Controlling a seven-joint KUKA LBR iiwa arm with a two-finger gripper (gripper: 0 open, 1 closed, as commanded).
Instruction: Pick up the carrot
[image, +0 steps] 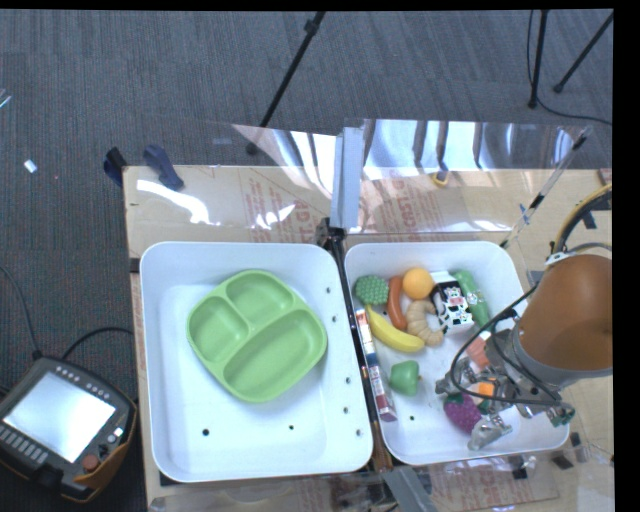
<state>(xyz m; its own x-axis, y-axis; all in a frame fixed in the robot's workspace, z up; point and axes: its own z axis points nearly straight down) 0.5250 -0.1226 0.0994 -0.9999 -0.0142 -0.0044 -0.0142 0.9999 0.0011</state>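
**A:** Two white bins. The left bin carries a green divided plate, and the right bin has the toy food. The arm is in from the right.

**B:** The gripper is low in the near right corner, just beside purple grapes.

**A:** And the carrot?

**B:** It's far left in that bin, between the broccoli and the orange, well apart from the gripper.

**A:** Any labels?

**B:** There's a slim box along the left wall, but its print is too small to read.

**A:** Is the gripper clamped or released?

**B:** Can't tell from up here.
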